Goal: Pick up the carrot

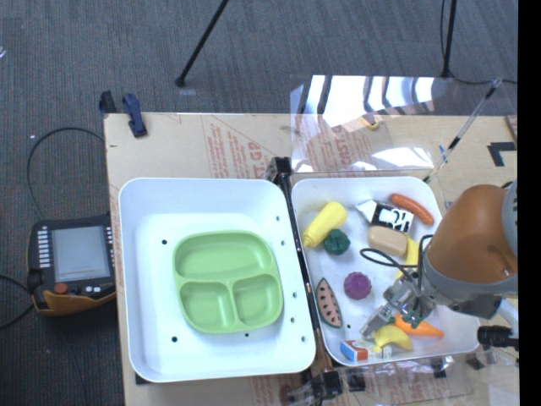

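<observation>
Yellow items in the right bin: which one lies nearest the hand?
The banana, at the bin's near edge just below the hand and touching the carrot. The yellow bottle lies far off by the divider.

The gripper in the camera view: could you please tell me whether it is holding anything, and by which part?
It cannot be told. The gripper sits low in the right bin, right over the carrot beside the banana, but the view doesn't show the carrot between its fingers.
</observation>
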You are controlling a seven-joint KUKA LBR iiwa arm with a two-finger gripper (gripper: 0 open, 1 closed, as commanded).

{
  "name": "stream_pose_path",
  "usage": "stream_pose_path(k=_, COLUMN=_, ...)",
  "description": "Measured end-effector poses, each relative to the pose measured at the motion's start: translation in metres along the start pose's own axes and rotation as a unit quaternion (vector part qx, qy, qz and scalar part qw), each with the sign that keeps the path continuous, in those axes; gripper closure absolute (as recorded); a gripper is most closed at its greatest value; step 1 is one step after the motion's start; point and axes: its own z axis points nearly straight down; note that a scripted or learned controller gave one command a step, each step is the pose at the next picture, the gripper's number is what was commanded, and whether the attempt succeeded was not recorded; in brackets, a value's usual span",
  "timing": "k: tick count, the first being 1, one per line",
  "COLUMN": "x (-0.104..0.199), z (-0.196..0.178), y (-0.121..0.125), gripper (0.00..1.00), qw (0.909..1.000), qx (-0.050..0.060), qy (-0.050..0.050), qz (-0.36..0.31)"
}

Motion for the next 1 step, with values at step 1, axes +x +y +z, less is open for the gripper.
stream_pose_path(k=1, x=-0.0002, z=-0.006, y=0.0007, gripper=1.0, qw=1.0, qx=-0.001, qy=0.003, qz=0.005)
